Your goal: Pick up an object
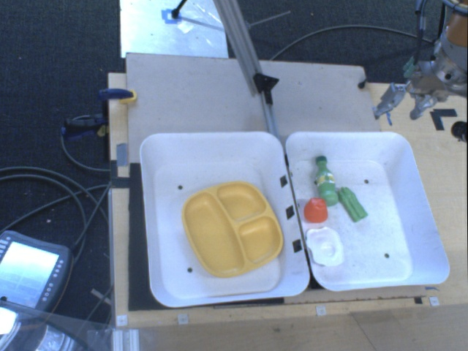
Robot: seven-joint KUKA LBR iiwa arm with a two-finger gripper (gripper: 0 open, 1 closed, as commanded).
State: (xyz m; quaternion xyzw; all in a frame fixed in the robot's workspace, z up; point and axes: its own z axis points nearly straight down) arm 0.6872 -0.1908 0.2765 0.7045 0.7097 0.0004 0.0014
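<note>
A: Hovering off past the far right corner of the right bin (420, 196), the gripper (404, 106) has its fingers spread apart w/ nothing between them.

B: Objs?

A: All in that right bin, bunched toward its left wall. Green bottle (325, 181) w/ yellow cap is furthest back. Green block (352, 203) lies just right of the bottle, touching or nearly, can't tell. Orange piece (315, 210) sits just in front of the bottle. White cup-like obj (325, 246) is in front of that, near the bin's front-left corner.

B: Other bin?

A: Left bin (157, 218), beside the right bin, has a yellow divided tray (231, 227).
</note>
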